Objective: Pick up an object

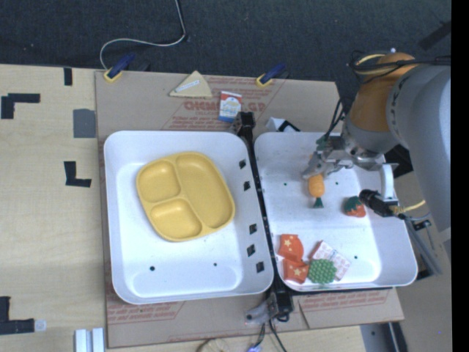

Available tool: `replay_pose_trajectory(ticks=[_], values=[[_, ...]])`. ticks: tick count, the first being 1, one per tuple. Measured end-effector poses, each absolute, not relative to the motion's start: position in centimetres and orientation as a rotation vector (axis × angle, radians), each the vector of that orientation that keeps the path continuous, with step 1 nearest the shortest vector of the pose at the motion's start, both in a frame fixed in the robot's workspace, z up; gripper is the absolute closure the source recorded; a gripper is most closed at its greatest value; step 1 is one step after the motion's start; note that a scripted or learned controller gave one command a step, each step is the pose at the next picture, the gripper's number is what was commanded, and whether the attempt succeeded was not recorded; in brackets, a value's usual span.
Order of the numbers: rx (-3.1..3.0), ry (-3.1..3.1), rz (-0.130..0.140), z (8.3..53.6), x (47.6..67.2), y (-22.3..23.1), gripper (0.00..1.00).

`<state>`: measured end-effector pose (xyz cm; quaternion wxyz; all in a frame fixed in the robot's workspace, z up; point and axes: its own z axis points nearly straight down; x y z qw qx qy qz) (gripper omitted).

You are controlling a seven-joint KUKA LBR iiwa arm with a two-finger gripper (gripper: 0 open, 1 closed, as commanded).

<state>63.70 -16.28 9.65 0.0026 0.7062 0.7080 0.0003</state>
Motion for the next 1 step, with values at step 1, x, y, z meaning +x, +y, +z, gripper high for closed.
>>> replay_pose_trajectory(ticks=[1], values=[[2.217, 2.224, 0.003, 16.43, 65.44, -10.52, 1.0]])
